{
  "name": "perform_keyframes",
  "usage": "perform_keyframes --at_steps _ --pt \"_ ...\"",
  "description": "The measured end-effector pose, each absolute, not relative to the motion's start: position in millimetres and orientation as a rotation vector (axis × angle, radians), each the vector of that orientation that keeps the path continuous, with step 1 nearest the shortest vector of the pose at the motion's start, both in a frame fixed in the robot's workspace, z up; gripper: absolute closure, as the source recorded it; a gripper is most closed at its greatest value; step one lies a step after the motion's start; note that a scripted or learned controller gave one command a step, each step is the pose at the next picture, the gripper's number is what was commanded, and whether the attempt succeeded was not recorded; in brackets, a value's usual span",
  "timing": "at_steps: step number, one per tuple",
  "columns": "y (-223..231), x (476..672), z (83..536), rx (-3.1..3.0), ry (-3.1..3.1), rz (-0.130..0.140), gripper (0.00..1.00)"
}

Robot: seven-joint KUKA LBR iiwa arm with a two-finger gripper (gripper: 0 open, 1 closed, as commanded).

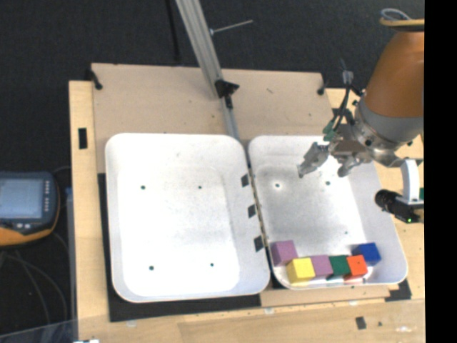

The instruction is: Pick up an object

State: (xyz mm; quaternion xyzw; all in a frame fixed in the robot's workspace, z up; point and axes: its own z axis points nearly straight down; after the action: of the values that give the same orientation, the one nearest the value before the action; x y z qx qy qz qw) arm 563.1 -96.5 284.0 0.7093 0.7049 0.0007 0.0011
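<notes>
Dark carpeted floor surrounds your wooden bench (171,91), which carries two shallow white bins side by side. Your gripper (330,163) hangs over the upper part of the right bin (314,213), its two fingers spread apart with nothing between them; one finger (311,161) points down-left, the other sits just to its right. Above it you see the grey wrist and the orange band of the arm (396,77) coming in from the right.

Every object lies well apart from the gripper, clustered along the near edge of that same bin. You have a purple cube (284,251) at the left of the cluster, a yellow cube (301,269) just beside and below it, a second purple block (322,266) touching the yellow one, then a green block (338,266), an orange block (356,266) and a blue cube (367,252) at the right end.

Your left bin (178,213) sits just beside the right one. A slanted metal rail (203,45) crosses the bench top, and a small screen device (27,202) rests off the bench at far left.
</notes>
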Motion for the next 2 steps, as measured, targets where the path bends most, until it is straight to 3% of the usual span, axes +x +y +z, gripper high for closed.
perform_keyframes --at_steps 1,2 --pt "-97.8 563.8 295.1 2.228 2.208 0.005 1.00" --pt "-97.5 563.7 294.5 2.230 2.208 0.004 0.00"
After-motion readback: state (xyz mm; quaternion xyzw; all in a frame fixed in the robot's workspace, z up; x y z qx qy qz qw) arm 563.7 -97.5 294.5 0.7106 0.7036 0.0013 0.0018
